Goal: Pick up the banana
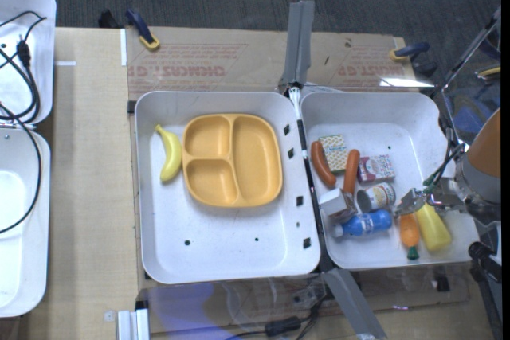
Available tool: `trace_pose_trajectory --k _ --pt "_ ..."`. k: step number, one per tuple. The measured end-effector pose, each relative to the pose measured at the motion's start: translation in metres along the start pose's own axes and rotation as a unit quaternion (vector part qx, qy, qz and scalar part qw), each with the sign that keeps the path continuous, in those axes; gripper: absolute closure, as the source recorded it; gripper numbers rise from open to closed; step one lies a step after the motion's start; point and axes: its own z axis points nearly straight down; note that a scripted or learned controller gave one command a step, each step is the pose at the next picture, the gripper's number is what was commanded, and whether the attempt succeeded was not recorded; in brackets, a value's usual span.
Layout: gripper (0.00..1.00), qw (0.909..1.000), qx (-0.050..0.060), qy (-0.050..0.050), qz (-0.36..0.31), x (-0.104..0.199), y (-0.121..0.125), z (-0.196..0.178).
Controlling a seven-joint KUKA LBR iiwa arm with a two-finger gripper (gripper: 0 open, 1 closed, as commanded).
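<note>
Camera view, from left to right: one banana (169,154) lies in the left bin (223,255), close to its left wall and just beside the left edge of one yellow divided plate (233,159), which has three compartments. The long axis of the banana runs up and down in the picture, with a small curve, and its upper tip leans toward the wall.

In the right bin (382,119) I count two sausages (323,162), one small box (332,147), one red-and-white packet (376,169), one tin can (376,196), one blue bottle (365,224), one small orange bottle (409,233) and one yellow bottle (433,228).

At the right side of this bin the gripper (416,200) hangs over the yellow bottle and the orange bottle. Whether it is parted or together, I cannot tell, and I see nothing held in it.

So the banana lies far to the left of the gripper, across the wall between the two bins and past the plate. I judge that the arm must cross both bins and come down on the middle of the banana, gripping across its width.
</note>
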Motion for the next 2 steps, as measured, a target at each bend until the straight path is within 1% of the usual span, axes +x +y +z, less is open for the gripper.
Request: trace_pose_trajectory --k 1,2 --pt "1.0 1.0 -0.001 -0.003 0.002 -0.003 0.0 -0.01" --pt "1.0 0.9998 -0.001 -0.007 -0.016 0.061 0.039 -0.144"
